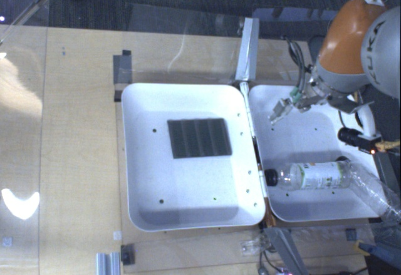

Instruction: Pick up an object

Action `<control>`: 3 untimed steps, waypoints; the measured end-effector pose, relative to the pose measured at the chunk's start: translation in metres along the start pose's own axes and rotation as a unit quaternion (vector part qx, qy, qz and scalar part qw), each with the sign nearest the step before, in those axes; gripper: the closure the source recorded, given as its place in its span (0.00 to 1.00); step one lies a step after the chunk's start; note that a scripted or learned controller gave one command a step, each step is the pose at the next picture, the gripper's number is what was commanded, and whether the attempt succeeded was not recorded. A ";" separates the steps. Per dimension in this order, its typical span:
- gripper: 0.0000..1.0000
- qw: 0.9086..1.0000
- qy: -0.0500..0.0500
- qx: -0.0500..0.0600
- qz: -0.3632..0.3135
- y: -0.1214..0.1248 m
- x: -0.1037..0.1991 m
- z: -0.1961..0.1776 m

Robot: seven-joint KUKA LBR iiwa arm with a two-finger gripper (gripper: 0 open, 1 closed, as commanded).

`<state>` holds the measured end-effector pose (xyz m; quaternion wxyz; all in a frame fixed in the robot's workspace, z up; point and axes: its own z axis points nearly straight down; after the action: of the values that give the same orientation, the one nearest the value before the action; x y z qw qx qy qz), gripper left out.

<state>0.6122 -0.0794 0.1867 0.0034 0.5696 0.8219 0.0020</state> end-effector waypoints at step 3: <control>0.00 1.000 -0.004 -0.007 -0.030 -0.106 0.018 0.094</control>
<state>0.5070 -0.1002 0.0915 0.0107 0.5449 0.8384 0.0053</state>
